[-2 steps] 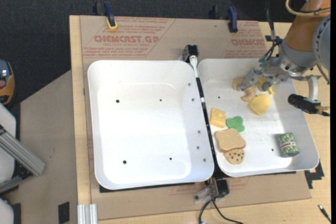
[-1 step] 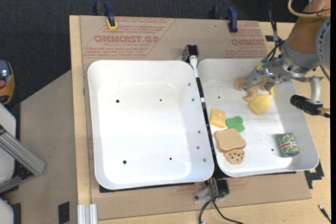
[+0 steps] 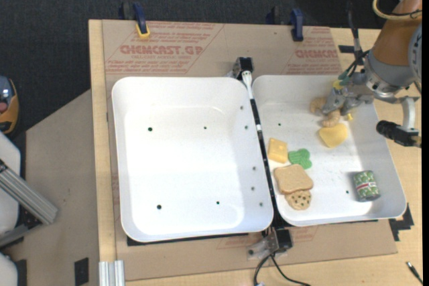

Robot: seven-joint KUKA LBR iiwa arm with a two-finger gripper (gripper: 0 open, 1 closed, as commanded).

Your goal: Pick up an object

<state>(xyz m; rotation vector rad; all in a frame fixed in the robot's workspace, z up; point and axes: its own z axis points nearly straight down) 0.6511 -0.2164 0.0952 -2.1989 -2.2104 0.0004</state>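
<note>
1. Evidently, the right bin (image 3: 382,144) is being worked: the gripper (image 3: 340,102) is lowered at that bin's far end, with the grey arm (image 3: 395,43) reaching in from the right edge.
2. How far the tool is open cannot be told, because its tip is small and blurred against the items beneath it; nothing can be confirmed as held.
3. A tan object (image 3: 320,106) lies just beside the tip, and a second small tan piece (image 3: 330,121) is seen directly below it. One of these is judged to be the intended target, since the tool is set over them.
4. A yellow wedge (image 3: 334,136) rests near these two, close enough that it could be nudged during a closing move.
5. The remaining items are grouped along the near-left side of the same bin: a yellow block (image 3: 277,150), a green piece (image 3: 301,158), a toast slice (image 3: 293,178) and a cookie (image 3: 299,199) touching it.
6. A green can (image 3: 366,185) lies apart near the right rim.
7. The left bin (image 3: 134,144) is not being approached.
</note>
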